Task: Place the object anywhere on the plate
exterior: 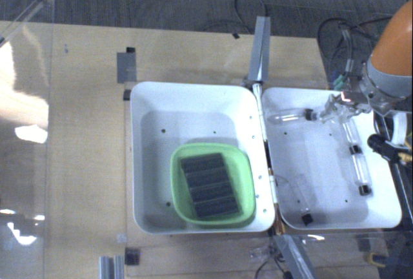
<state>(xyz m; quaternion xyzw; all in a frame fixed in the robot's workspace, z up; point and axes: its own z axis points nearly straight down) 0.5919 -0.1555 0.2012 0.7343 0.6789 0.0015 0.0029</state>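
Note:
A dark grey ridged block [210, 186] lies flat on the green plate [178, 175], which sits in the front part of the left bin [147, 142]. My gripper [326, 150] hangs over the right bin [335, 223], well to the right of the plate and apart from the block. Its clear fingers [357, 165] are spread wide, one pointing left and one toward the front, with nothing between them. It is open. The arm's orange band [395, 45] shows at the upper right.
A grey post [260, 51] rises behind the seam between the two bins. Cables [335, 32] run along the back right. A small black piece [306, 218] lies near the right bin's front wall. A clear sheet covers the bench on the left.

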